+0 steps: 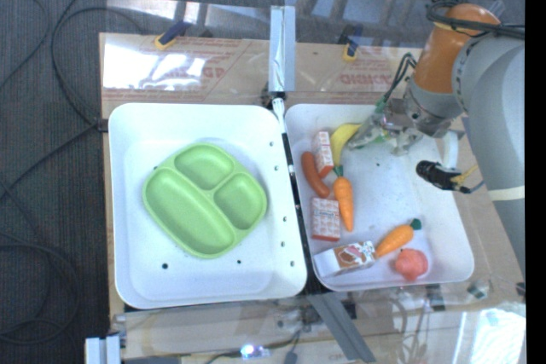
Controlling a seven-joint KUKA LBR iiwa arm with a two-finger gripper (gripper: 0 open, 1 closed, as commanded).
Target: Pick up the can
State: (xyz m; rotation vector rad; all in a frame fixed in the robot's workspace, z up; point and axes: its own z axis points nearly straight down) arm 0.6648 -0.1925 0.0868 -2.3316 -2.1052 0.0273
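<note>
A small red and white can lies on its side near the front edge of the right bin. My gripper hangs low over the back of that bin, just right of a yellow banana and far from the can. Nothing shows in its grasp.
The right bin also holds two red and white cartons, a sausage, two carrots and a red fruit. A green divided plate sits in the left bin.
</note>
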